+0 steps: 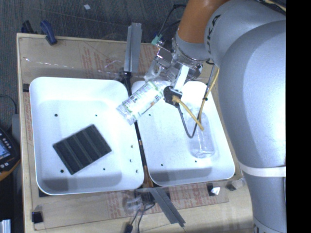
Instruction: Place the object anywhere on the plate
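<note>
Nearest to me, on the left bin's floor, I see the dark ribbed plate lying flat and turned at an angle, toward the near-left corner of that bin. In the right bin, near its right wall, I make out a second clear plastic bottle lying on the white floor, with a yellow cable hanging down from the wrist just beside it.

Moving farther back, the task's thing — a clear plastic bottle with a printed label — sits tilted over the divide between the two bins, its lower end over the left bin's far-right corner and its upper end toward the jaws. It is well apart from the plate. The bottle's upper end meets the jaws, and it looks lifted off the bin floor, so I read the jaws as closed on that end — though the exact contact is hard to make out against the white.

Above the jaws I see the orange band and the grey arm filling the right side. At the far-left corner of the counter a blue clamp sits.
</note>
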